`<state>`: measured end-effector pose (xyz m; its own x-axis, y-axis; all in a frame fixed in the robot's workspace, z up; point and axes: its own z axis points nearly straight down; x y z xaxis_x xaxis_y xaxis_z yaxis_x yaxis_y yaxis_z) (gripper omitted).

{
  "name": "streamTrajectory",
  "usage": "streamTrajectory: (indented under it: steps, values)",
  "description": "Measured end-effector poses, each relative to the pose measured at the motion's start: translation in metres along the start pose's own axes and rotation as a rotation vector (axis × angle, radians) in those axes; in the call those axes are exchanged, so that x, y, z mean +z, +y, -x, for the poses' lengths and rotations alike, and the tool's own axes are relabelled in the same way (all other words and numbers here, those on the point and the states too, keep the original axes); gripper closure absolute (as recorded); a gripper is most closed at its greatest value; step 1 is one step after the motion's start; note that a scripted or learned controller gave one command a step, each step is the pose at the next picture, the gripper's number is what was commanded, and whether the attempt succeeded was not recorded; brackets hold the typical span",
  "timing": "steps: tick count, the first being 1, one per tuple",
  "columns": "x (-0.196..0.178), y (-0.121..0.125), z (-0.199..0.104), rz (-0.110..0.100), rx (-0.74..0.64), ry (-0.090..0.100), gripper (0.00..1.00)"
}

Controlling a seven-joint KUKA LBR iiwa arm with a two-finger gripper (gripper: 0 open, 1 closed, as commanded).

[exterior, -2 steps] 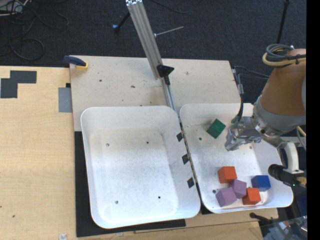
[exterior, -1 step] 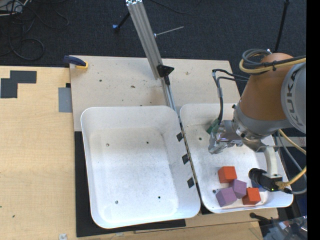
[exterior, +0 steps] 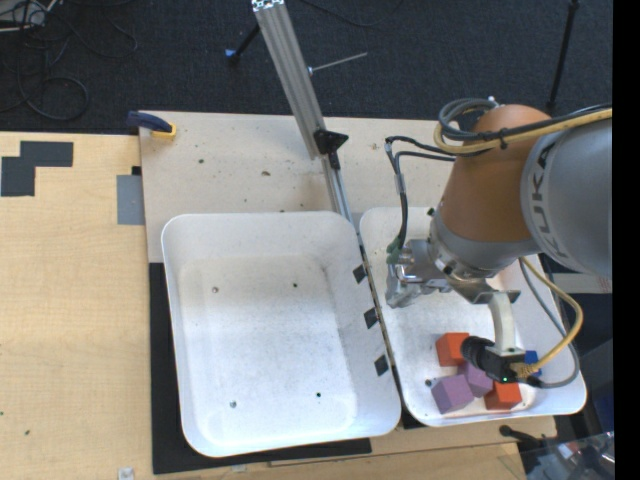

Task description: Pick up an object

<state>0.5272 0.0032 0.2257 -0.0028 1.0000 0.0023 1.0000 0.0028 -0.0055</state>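
pincer (exterior: 404, 284) above right bin (exterior: 420, 340), purple block (exterior: 452, 394) nearby, long axis slanting

Gripper (exterior: 403, 280) over right bin (exterior: 415, 340), close to its left wall. Blocks (exterior: 452, 393) clustered in same bin — in front of jaws, slightly right. Left bin (exterior: 200, 258) left of jaws.

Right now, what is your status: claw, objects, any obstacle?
Claw over right bin, by its left wall. Orange blocks and purple blocks bunched at near corner, apart from claw. No obstacle seen.
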Motion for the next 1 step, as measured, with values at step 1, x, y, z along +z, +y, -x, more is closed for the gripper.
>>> streamTrajectory:
  steps: [1]
  values:
    - [-0.0022,-0.0015,-0.0421,0.001,0.000,-0.001,1.00]
